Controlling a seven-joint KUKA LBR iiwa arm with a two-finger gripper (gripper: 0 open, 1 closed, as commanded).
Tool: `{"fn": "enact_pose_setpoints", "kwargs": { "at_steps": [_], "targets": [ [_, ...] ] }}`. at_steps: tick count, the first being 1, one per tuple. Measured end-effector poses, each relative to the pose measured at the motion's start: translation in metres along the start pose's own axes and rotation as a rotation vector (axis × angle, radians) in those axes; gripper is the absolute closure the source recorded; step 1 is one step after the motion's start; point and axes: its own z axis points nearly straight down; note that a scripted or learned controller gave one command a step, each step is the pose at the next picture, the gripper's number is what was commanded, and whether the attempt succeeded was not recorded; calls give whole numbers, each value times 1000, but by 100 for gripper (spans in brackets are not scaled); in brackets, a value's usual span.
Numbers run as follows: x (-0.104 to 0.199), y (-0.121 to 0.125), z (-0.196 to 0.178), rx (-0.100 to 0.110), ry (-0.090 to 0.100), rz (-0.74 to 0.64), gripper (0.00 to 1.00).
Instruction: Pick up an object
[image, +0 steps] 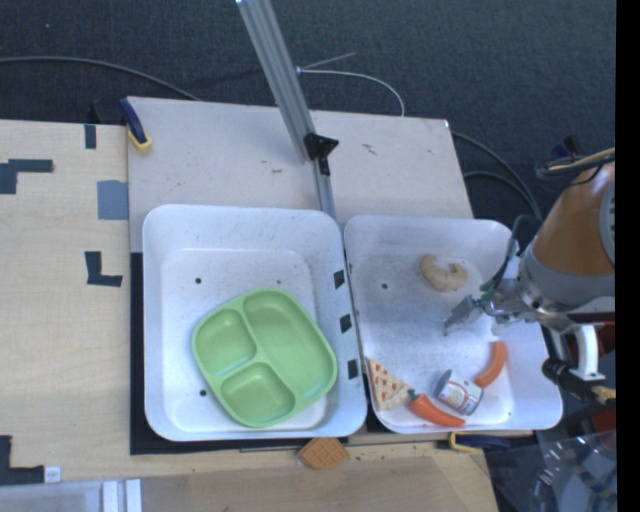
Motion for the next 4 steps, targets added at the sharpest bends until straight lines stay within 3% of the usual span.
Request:
{"fn": "enact_pose_setpoints", "kwargs": {
  "at_steps": [1, 2, 4],
  "targets": [
    [0, 1, 41, -8, -2, -1, 0],
    [1, 1, 31, -7, -1, -2, 100],
    [6, -1, -74, -12, -3, -2, 100]
  ]
}}
